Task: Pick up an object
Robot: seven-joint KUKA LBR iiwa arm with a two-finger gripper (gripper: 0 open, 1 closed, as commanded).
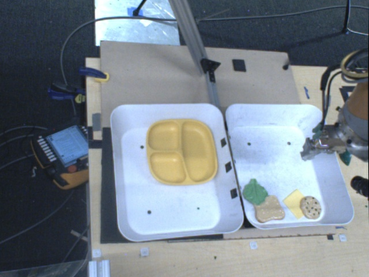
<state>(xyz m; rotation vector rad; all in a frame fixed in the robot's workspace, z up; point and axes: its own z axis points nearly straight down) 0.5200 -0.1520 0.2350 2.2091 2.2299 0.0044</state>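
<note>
From my station nothing looks picked yet: the gripper [309, 149] sits at the right-hand bin's [271, 126] right edge, its state I cannot tell, while the cookie [311, 207], cheese slice [293, 201], toast [269, 210] and green leaf [254, 190] lie untouched at lower right.

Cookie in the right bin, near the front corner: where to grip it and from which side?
Probably from straight above, gripper pinching across the round cookie edge to edge. It lies flat on the floor of the right bin, so a side approach has nothing to catch. The yellow cheese slice touches its left edge and the bin wall is close on the right, so span the other two sides.
</note>
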